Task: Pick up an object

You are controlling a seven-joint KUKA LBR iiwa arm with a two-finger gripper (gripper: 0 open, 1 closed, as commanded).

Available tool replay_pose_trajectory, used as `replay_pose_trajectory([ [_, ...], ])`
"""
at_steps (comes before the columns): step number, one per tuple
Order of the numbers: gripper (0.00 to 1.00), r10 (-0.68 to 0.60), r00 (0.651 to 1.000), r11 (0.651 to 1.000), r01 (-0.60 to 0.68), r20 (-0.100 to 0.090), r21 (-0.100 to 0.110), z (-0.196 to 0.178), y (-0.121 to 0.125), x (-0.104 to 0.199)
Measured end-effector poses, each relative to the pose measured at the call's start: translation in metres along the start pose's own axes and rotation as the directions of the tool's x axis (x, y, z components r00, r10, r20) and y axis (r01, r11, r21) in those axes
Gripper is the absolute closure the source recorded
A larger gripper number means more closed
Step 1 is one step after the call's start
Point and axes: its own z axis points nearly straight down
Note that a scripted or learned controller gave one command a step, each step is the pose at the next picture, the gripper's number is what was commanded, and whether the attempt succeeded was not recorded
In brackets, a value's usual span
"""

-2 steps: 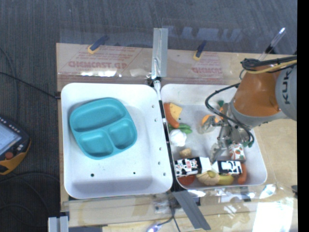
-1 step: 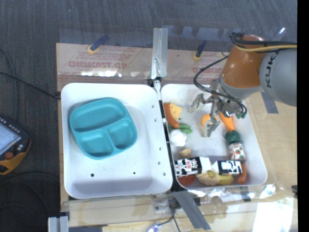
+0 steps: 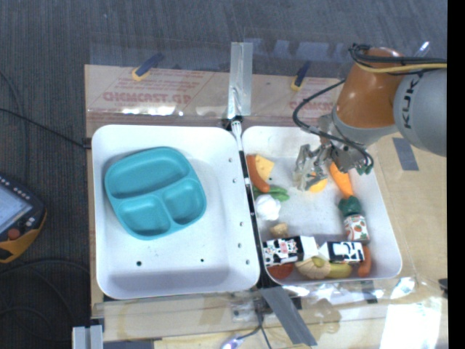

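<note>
Gripper (image 3: 314, 167), jaws spread, over a yellow piece (image 3: 317, 185) just below them; carrot (image 3: 341, 179) beside. Risk: fingers may close off-centre, nudging the carrot instead.

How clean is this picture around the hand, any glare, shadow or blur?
Camera view: lighting is even and soft; the hand throws a faint shadow on the right bin floor; glare shows on the clear film behind the bins; small toys near the hand look slightly soft, so the fingers are hard to read.
</note>
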Motion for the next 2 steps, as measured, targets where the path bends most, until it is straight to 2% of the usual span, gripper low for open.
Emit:
replay_pose_trajectory([
  [1,1.00,-0.089,0.996,0.996,0.089,-0.011,-0.003,-0.116,0.037,-0.040],
  [2,1.00,-0.297,0.955,0.955,0.297,-0.015,-0.009,-0.009,0.004,0.000],
])
